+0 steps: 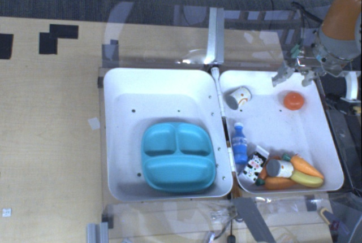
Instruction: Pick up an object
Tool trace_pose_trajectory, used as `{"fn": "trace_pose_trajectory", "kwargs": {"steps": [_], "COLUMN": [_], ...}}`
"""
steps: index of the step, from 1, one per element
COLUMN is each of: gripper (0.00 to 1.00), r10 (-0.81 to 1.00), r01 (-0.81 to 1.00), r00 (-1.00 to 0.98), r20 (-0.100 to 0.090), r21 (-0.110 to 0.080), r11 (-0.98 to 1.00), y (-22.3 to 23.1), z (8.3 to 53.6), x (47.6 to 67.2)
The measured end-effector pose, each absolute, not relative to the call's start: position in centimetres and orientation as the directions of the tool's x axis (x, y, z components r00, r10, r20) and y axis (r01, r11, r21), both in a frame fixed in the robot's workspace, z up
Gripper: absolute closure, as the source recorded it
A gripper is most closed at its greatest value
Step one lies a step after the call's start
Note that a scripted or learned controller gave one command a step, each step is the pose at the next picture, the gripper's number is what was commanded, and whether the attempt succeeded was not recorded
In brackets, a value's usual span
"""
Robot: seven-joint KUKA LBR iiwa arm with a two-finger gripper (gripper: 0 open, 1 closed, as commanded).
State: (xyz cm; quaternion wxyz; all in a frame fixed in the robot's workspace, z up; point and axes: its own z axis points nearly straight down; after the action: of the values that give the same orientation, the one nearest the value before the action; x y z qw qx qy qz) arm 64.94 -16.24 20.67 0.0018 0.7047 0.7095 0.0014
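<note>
Tomato (293,100) is sitting alone in the right bin (334,146) — an easy target — while the gripper (294,74) is hovering just above it, fingers spread wide, holding nothing.

The arm (345,10) gets chopped off by the right edge, and down in the corner pile the grey can (279,168) sits over part of the carrot (307,166) and banana (308,179), with the little cow-print thing (254,166) too small to make out.
</note>
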Motion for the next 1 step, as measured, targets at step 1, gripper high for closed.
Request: {"fn": "trace_pose_trajectory", "kwargs": {"steps": [1], "gripper": [0.00], "r10": [0.999], "r01": [0.999], "r00": [0.049], "r20": [-0.001], "r21": [0.009], "r11": [-0.049], "y": [-14.26], "z": [8.75], "x": [64.29]}}
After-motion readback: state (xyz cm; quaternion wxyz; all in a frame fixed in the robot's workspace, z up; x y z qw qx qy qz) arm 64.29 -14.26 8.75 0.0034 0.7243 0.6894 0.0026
